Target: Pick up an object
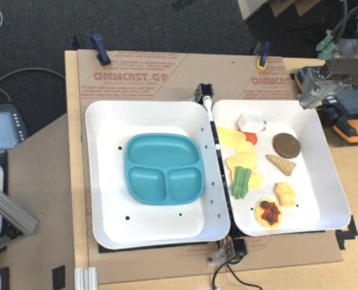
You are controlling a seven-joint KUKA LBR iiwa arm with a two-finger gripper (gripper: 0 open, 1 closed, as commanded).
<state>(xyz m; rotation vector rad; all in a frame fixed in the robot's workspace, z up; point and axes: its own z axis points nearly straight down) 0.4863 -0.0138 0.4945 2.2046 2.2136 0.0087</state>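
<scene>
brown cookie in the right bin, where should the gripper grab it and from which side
The brown cookie lies flat, a round disc, so probably best to come straight down from above and pinch across its rim. Close along the near-far line: the white block sits to its left, the tan wedge just in front, with bare bin floor to its right. The gripper is beyond the bin's far right corner.

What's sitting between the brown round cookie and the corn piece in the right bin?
In the camera view, a tan wedge-shaped piece lies between the brown round cookie and the corn piece.
</scene>
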